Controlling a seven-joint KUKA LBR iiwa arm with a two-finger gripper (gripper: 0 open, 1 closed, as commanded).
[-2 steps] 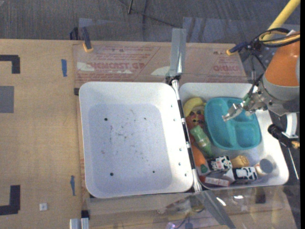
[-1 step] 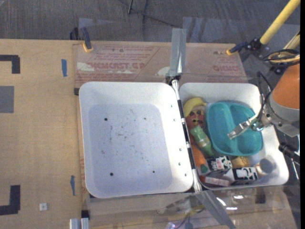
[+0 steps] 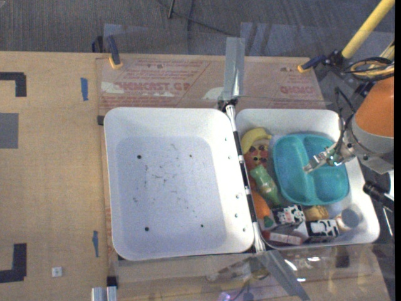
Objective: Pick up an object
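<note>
Small clutter crowds the right bin's (image 3: 369, 227) near edge; your claw (image 3: 326, 158), spread unreadable, hovers over the teal divided tray (image 3: 301, 180) mid-bin — likely light, stiff, slick plastic, so pinch its rim or divider.

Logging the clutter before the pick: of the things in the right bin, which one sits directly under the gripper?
The teal divided tray. The gripper hangs over its upper right part, while the banana and green bottle lie off to its left.
</note>
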